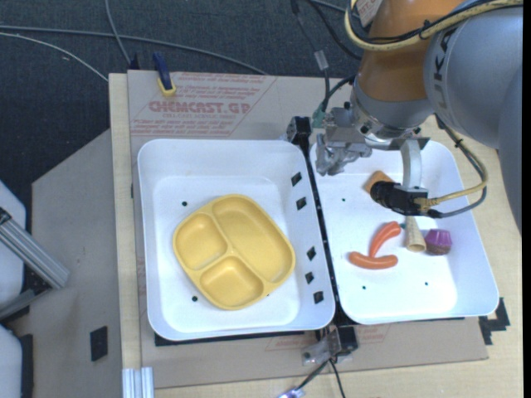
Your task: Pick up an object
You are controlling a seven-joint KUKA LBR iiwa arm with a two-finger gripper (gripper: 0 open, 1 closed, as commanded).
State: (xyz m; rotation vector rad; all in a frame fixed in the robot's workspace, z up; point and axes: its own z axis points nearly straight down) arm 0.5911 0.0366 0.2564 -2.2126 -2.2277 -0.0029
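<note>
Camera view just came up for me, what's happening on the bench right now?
The grey KUKA arm's gripper hangs over the upper left corner of the right white bin. Lower in that bin lie an orange-red toy sausage, an orange chili-shaped piece and a purple-topped cone. The left white bin holds a yellow compartment tray.

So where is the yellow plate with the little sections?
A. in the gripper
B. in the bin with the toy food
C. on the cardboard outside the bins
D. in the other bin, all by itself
D: the yellow divided plate lies flat in the left bin with nothing else in it, while the sausage, the chili pepper and the other toy food lie in the right bin.
</note>
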